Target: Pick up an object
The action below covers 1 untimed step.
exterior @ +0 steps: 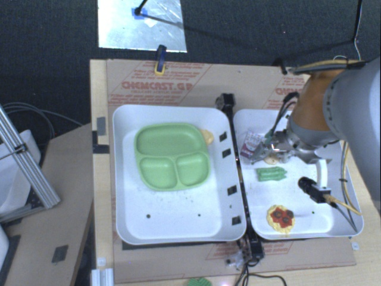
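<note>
In the right bin (333,222), my gripper (266,152) hangs low over the back left part, right beside a crinkled clear wrapper with pink print (251,140). A green ridged toy (271,173) lies just in front of the gripper, apart from it. Near the bin's front edge sits a small yellow and red toy pizza (280,217). The grey arm with its orange band (312,103) reaches in from the right and hides the back right of this bin.
The left bin (128,219) holds a green divided plate (172,155), with a small yellow thing (207,137) at the plate's back right corner. A black divider with clips (233,159) runs between the bins. Bare white floor lies in front of the plate.
</note>
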{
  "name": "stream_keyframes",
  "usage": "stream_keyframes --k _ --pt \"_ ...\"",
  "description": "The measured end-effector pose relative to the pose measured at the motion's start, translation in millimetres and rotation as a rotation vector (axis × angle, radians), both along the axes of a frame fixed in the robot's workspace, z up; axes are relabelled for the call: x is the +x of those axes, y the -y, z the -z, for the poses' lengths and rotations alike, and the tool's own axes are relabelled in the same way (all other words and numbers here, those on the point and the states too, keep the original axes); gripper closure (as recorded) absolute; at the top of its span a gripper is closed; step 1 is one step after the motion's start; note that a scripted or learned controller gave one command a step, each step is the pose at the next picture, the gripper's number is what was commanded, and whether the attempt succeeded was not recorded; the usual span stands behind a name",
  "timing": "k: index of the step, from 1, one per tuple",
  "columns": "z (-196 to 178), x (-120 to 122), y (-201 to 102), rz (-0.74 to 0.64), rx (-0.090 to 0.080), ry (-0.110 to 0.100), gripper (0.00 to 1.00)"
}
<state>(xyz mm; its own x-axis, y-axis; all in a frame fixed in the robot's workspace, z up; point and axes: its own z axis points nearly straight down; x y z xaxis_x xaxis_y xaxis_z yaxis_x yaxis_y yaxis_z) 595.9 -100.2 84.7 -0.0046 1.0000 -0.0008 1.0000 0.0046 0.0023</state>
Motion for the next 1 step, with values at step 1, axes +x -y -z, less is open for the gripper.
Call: stream_keyframes --k 1 --pt "0.0 0.0 0.0 0.0 0.0 0.0 0.0"
